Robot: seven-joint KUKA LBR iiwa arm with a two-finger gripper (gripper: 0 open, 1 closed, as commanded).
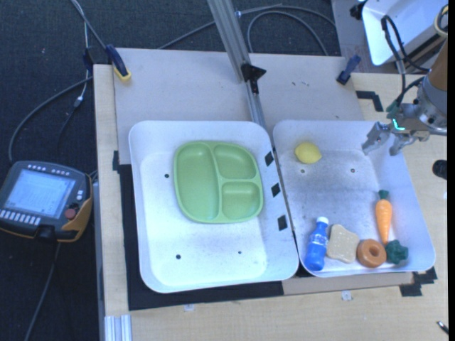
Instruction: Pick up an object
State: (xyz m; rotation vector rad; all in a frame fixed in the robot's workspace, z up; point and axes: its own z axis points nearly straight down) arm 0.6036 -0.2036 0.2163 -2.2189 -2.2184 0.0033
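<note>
A pale wooden bench [185, 84] sits on dark carpet, with cables trailing across the floor and a teach pendant [43, 201] lying at the left edge of the frame. Two shallow white bins fill the middle of the bench. The left bin [156, 261] carries a green divided plate [217, 182] near its centre. The right bin [341, 176] holds the small items: a yellow lemon-like ball [308, 153] in its upper left, an orange carrot [384, 219] along its right side, and along the lower edge a blue bottle [318, 244], a tan slice of toast [343, 243] and a brown doughnut [370, 253], all lying close together.

The arm enters from the upper right, and its gripper [389, 139] hangs over the upper right corner of the right bin, fingers spread apart with nothing between them. It stands well apart from every item.

By the look of it, the pick has hardly begun: no object is chosen or touched, none is lifted. Approach, descent, closing and lifting all remain.
</note>
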